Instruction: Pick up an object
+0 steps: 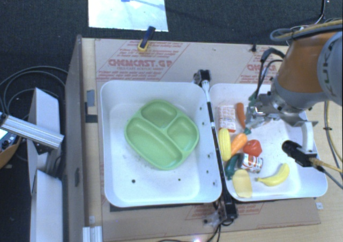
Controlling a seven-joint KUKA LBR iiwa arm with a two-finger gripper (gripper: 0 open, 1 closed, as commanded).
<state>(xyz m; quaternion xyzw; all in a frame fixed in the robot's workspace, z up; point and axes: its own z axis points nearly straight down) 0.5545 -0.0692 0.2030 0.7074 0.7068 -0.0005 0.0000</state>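
Observation:
The right bin (pixel 317 183) holds several toy foods. A small carrot (pixel 240 113) lies beside a white and red packet (pixel 227 117) near the bin's left wall. Below them sit a yellow corn cob (pixel 224 144), an orange pepper (pixel 239 142), a red tomato (pixel 252 147), a small can (pixel 252 162) and a dark green piece (pixel 231 165). A banana (pixel 275 176) and a pale yellow fruit (pixel 242 183) lie at the front. My gripper (pixel 256 117) hangs low over the bin's upper middle, just right of the carrot. Nothing is visibly in it.
The left bin (pixel 115 123) carries a green divided plate (pixel 162 134). A black divider rail (pixel 212 128) runs between the bins. The arm's orange band (pixel 305 66) and cables hang over the right bin's far right side. A black part (pixel 296 152) juts out near the banana.

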